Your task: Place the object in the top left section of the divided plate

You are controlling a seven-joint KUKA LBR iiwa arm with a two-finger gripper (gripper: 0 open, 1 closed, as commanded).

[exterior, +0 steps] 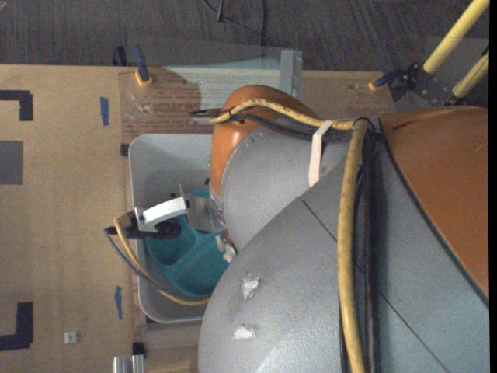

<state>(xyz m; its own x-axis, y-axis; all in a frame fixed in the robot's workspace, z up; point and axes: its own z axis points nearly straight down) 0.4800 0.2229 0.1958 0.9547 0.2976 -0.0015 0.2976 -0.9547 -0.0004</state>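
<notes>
Plate (192, 264), teal, is lying in the white bin (155, 162), in the bin's half toward the counter's (62, 208) near edge, and the arm is covering its right part. Hand (203, 217) is hanging over the plate's far rim, largely hidden under the wrist; whether it is open or closed cannot be told. Grey arm (311, 286) with its orange band (233, 130) is reaching in from the counter's right edge. Blue tape strip (104, 111) is sitting on the counter left of the bin.
</notes>
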